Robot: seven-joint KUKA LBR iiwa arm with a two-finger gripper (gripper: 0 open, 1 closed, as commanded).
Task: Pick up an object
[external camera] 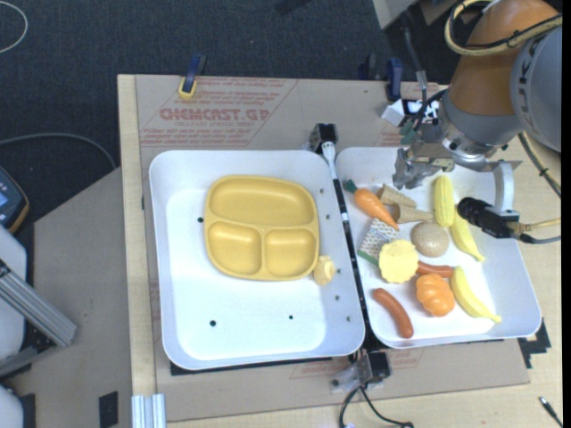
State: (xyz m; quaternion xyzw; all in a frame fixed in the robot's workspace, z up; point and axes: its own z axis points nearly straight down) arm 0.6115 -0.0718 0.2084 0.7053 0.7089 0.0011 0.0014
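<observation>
This was a robotics lab or test cell, not a home or kitchen. A grey industrial arm with an orange band (500, 25) reached in at two o'clock over a bench covered with brown sheeting (223, 110) printed with a maker's name and held by a clamp (189, 83) at eleven o'clock. Two shallow white bins (169, 266) sat side by side at the centre, joined by black brackets, with loose cables trailing at six and three o'clock. The food in the right bin (517, 292) looked like plastic toys. Dark carpet (89, 25) lay beyond at twelve o'clock, and aluminium framing (36, 310) stood at eight o'clock.
</observation>
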